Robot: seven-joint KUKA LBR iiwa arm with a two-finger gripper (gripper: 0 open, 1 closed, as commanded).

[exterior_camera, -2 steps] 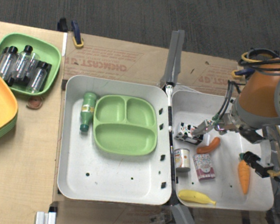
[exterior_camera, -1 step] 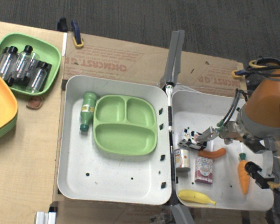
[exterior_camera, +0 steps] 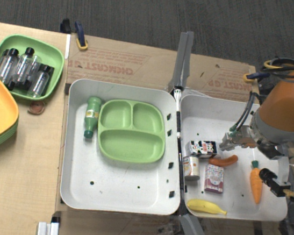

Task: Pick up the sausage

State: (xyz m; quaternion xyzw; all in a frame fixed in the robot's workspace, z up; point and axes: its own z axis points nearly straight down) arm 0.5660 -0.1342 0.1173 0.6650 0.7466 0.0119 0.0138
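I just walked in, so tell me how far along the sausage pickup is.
Done: the gripper is over the right bin, right beside the sausage. In hand: it hovers at the sausage's upper end; I can't tell whether it has a grip. Left: the sausage lies on the bin floor next to the red packet, not lifted yet.
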